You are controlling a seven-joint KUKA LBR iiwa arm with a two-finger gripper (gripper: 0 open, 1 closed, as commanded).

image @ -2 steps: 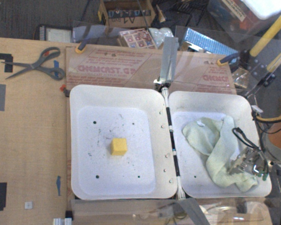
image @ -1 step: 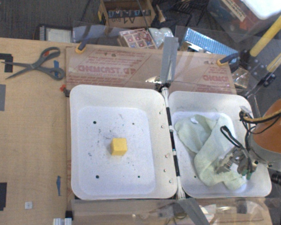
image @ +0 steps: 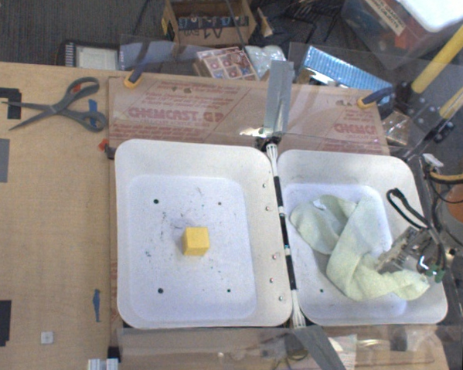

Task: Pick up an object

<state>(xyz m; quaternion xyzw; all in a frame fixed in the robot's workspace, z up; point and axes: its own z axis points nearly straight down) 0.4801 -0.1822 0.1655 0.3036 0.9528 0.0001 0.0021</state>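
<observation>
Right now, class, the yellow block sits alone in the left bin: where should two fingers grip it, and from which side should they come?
Grip the yellow block across two opposite flat side faces, coming straight down from above. It lies flat on the left bin floor, well away from the walls, with free space all round. Its edges look roughly square to the bin, so the fingers probably need little turning.

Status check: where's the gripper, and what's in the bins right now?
Gripper low at right bin's right side, on the pale green cloth. Grasp unconfirmed. Yellow block alone mid left bin, untouched.
</observation>
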